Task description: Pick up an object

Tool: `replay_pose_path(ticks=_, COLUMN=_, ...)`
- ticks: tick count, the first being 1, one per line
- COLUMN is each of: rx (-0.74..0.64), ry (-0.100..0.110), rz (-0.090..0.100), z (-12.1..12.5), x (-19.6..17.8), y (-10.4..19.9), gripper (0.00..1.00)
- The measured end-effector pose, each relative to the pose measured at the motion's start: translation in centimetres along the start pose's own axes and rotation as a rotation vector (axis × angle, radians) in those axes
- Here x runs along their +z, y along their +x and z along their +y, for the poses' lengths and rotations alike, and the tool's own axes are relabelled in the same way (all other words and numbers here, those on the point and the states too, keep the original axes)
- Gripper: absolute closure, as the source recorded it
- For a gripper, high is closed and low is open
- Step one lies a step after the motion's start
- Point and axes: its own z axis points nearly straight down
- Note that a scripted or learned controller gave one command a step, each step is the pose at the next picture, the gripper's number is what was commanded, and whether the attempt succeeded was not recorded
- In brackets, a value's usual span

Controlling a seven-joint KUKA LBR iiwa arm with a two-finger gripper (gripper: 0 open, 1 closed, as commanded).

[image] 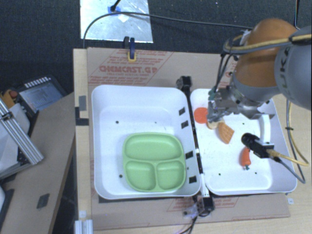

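Gripper (213,117) hangs low in the right bin (234,182), just over a small pale piece (211,125) beside the orange disc (200,114), so I judge the grasp step; closing comes next.

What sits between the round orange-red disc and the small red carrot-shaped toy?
In the camera view, a tan waffle-textured wedge lies between the disc and carrot toy.

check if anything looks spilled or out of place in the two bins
Nothing stands out. The green divided plate sits flat in the left bin; the toy food pieces lie loose in the right bin near the end effector.
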Motion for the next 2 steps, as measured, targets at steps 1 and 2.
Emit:
replay_pose_path(ticks=1, rx=0.002, ry=0.001, rz=-0.001, z=0.4, x=0.5, y=4.3, gripper=1.0)
replay_pose_path(ticks=2, rx=0.001, ry=0.003, rz=-0.001, z=0.5, x=2.5, y=9.6, gripper=1.0)
